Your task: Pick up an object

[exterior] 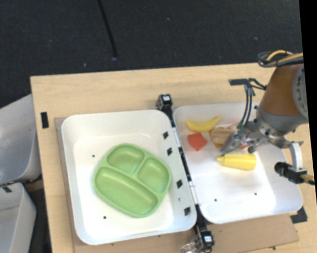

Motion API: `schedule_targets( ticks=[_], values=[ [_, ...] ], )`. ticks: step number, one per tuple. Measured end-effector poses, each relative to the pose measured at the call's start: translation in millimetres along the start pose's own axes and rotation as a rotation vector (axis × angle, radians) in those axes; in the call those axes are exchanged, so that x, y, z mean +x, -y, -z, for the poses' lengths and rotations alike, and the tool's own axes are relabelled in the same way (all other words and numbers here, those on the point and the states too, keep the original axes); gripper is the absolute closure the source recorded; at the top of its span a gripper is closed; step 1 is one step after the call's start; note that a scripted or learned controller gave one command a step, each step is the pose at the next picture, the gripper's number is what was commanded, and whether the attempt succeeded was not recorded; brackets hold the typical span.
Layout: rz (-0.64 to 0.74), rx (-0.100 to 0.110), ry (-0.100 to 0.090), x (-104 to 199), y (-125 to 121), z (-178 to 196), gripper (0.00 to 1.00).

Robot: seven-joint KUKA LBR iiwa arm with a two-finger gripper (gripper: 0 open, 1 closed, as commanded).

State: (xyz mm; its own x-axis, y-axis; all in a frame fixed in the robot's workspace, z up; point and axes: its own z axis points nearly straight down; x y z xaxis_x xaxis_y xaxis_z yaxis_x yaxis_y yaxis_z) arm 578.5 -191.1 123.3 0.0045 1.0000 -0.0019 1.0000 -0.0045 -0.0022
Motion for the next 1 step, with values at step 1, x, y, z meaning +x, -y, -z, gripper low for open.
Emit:
schedule_targets(
  ticks=[1],
  values=[
    [-0.003,-0.007,0.001,-1.1,-1.2,14.5,1.0]
  ],
)
